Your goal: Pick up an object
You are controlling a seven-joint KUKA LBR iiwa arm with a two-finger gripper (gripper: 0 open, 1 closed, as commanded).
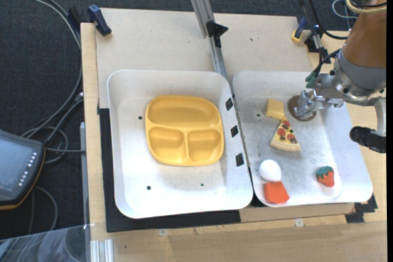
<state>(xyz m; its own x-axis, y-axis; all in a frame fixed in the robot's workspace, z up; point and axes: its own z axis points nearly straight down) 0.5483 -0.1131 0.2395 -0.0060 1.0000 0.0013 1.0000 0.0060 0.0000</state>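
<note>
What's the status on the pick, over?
Gripper low over right white bin, beside yellow cheese block. Pizza slice toy just below. Nothing blocking.

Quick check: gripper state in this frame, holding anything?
Gripper: cannot be told from this view; it sits low over the right bin beside the yellow block, with nothing visibly held.

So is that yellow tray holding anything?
Empty. All three compartments of the yellow tray show bare plastic; the toy food lies in the right bin.
</note>
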